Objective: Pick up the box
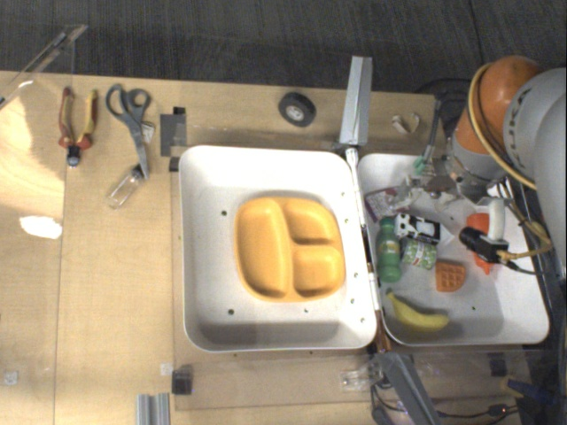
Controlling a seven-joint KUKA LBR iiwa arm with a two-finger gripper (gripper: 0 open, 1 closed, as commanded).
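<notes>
Arm: the grey arm [532, 104] with its orange band enters at the upper right of the frame and bends down over the right bin [518, 312].
Claw: the claw [431, 182] hangs low over the upper left part of the right bin, above the clutter there. Whether it is apart or together cannot be told from this slant, and nothing is seen clamped in it.
Box: the box [417, 227] appears to be the small black-and-white carton lying flat in the right bin, just below the claw in the frame and apart from it. Its print is too small to read.
Green bottle: the green bottle [388, 249] lies on its side along the bin's left wall, just left of the box.
Purple packet: a purple packet [382, 204] lies above the bottle, near the bin's upper left corner.
Orange waffle: an orange waffle [450, 277] lies below and right of the box, well clear of it.
Banana: a banana [417, 314] lies along the bin's lower edge.
Left bin: the left bin [205, 237] holds a yellow tray [290, 245] with three compartments, set at its centre.
Desk: the desk [106, 282] carries pliers [76, 124] and scissors [132, 120] at the upper left of the frame, and a black tape roll [297, 109] above the left bin.
</notes>
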